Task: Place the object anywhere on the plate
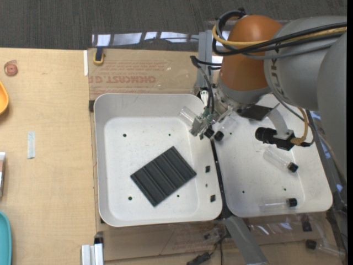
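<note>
My end effector (pixel 205 128) hangs over the upper right corner of the left bin (pixel 117 164), just inside the wall that it shares with the right bin (pixel 248 187). From this slant I cannot tell how far open it is, nor whether it has hold of anything. A small clear piece shows just up and left of it, and I cannot tell whether that belongs to me or is a loose thing.

The plate (pixel 164 175), a dark ribbed slab, lies flat on the floor of the left bin, below and to the left of my end effector and well apart from it. It is turned at a slant to the bin walls and nothing rests on it.

A clear tube (pixel 277 159) with a black cap lies in the right bin, towards its right side, with the cap pointing down and to the right. A second tube (pixel 274 205), also black-capped, lies along that bin's near wall. Both are well apart from the plate, with the shared wall between them.

Both bins sit on cardboard (pixel 138 76), and the pale wooden table (pixel 49 175) runs off to the left.
</note>
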`<state>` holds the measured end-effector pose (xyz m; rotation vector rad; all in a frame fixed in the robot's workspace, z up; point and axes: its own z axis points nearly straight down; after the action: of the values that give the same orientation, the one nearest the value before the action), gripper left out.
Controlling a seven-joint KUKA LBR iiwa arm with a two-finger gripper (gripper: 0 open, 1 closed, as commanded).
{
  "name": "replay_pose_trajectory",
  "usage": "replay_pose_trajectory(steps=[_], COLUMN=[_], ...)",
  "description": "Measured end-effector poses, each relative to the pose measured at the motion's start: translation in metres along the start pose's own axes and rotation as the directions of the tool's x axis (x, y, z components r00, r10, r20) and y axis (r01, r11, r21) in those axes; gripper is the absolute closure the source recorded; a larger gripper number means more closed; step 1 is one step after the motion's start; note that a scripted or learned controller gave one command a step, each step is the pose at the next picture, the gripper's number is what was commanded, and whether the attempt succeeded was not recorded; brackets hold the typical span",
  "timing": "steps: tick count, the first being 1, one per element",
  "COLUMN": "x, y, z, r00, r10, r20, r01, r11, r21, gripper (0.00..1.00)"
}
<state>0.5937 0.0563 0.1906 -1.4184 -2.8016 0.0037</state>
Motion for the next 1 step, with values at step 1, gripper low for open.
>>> replay_pose_trajectory(steps=[1], x=[0.0433], y=[-0.0526], z=[-0.0303], r00=[0.896], r10=[-0.445], r20=[0.001], r01=[0.445], r11=[0.896], r21=[-0.002], gripper=[1.00])
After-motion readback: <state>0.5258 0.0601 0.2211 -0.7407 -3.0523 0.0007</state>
